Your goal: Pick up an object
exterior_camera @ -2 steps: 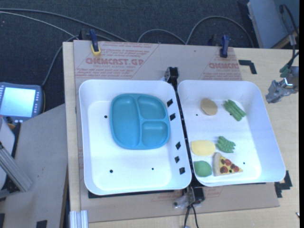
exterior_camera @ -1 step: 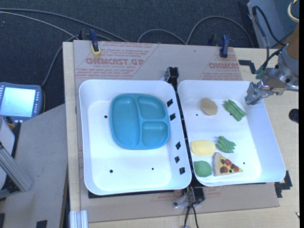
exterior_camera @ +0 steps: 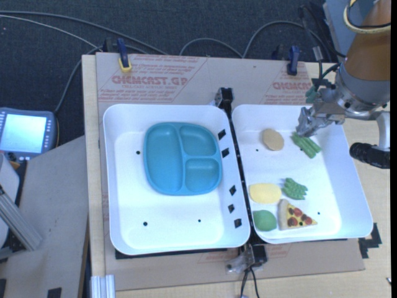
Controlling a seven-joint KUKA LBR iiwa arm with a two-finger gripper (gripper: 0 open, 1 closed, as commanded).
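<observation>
Pizza slice (exterior_camera: 296, 216) untouched; gripper (exterior_camera: 306, 131) fingers — can't tell state — over green veg (exterior_camera: 306, 145); I'd expect slip, off-centre approach.

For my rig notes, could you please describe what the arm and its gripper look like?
The arm is grey with a broad orange band above the wrist. Its gripper is a compact silver-grey metal unit with dark cabling bundled at the wrist. I cannot make out any markings.
</observation>
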